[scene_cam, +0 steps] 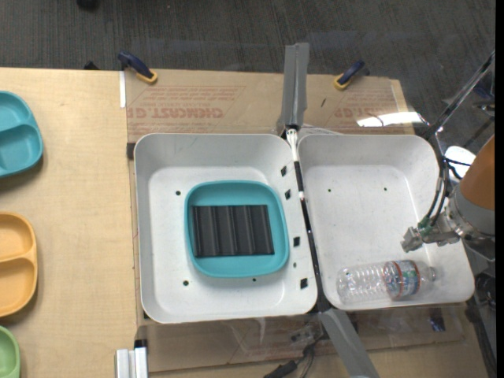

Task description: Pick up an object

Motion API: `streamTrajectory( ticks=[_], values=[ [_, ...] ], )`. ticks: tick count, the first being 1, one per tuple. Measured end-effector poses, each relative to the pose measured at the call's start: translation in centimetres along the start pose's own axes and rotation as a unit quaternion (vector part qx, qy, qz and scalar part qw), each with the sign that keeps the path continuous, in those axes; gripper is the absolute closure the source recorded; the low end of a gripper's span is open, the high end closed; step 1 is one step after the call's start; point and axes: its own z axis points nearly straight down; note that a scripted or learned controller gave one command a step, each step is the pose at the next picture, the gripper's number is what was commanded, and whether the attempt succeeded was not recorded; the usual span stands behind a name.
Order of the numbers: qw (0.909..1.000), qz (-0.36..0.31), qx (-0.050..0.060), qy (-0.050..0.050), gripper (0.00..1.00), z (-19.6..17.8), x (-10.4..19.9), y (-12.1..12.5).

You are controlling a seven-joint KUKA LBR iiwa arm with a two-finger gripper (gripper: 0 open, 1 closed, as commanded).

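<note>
A clear plastic bottle (386, 280) with a coloured label lies on its side at the front of the right bin (362, 187). My gripper (429, 235) is at that bin's right side, just above and to the right of the bottle, and apart from it. Nothing shows between its fingers. A teal tray with a dark ribbed insert (234, 229) rests in the middle of the left bin (161, 211).
On the wooden table at the left lie a teal plate (17, 142), an orange plate (16, 262) and a green one (6, 353). Cardboard with two clamps lies behind the bins. A grey divider bar (294, 85) stands between the bins.
</note>
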Motion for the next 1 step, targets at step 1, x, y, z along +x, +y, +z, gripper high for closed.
streamTrajectory(
  ticks=[1],
  values=[
    [1.0, 0.0, 0.0, 0.0, 0.0, 0.01, 0.0, -0.01]
  ],
)
